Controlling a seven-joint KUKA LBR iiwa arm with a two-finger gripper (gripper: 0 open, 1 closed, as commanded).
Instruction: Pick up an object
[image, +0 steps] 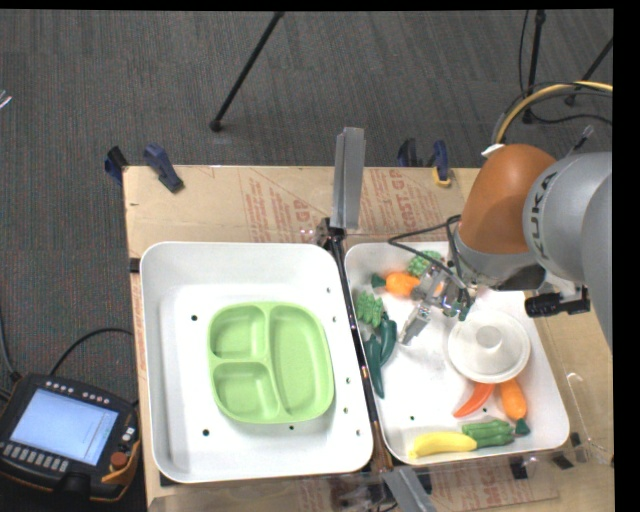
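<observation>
The robot arm (530, 215) reaches into the right bin (555, 400) from the right side. Its end effector (437, 300) hangs low over the top left part of that bin. I cannot tell how it is set, because it is small and blurry here. I see nothing held in it.

So the job looks only started. The arm is near the toys, but no toy is picked up yet.

The toys to choose from all lie in the right bin. A small orange toy (401, 284) sits just beside the end effector, to its left. A leafy green toy (369, 307) and a dark green pepper (382, 345) lie near the bin's left wall. A white bowl (488, 347) sits in the middle. Below it are an orange carrot (513, 399) and a red-orange pepper (472, 401). A yellow banana (442, 445) and a green veggie (489, 432) lie at the bottom.

The left bin (170, 300) holds a green tray with three parts (270, 362).

What is left: go down, close on one toy, and lift it up.
</observation>
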